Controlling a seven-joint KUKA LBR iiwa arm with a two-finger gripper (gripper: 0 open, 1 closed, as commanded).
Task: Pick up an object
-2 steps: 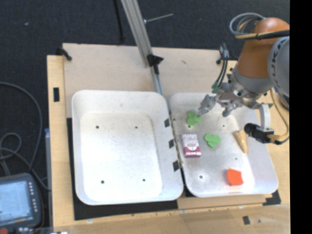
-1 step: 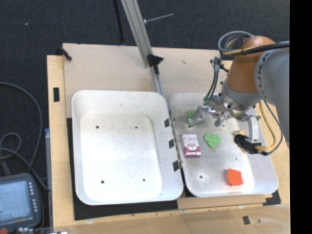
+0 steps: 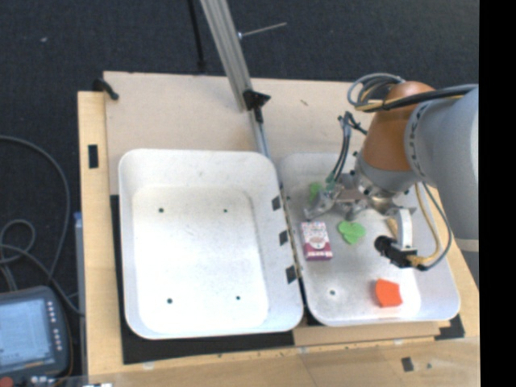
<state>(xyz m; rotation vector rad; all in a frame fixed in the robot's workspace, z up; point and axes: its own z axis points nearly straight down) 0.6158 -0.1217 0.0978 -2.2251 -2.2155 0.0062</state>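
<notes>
Overhead, the grey arm (image 3: 439,139) reaches in from the right, its orange band (image 3: 387,131) sitting above the wrist, and bends down into the right bin (image 3: 439,297). The gripper (image 3: 332,202) hangs low over the upper left part of that bin, close to the wall shared with the left bin (image 3: 201,240); whether its fingers are apart or together cannot be told from this angle. A small green piece (image 3: 314,191) lies just beside the gripper near the bin's upper left corner. A green heart-shaped object (image 3: 351,232) rests just below the wrist, and a pink and white carton (image 3: 316,241) lies near it, close against the left wall. An orange block (image 3: 389,293) sits well apart toward the lower right, with bare white floor around it.
</notes>
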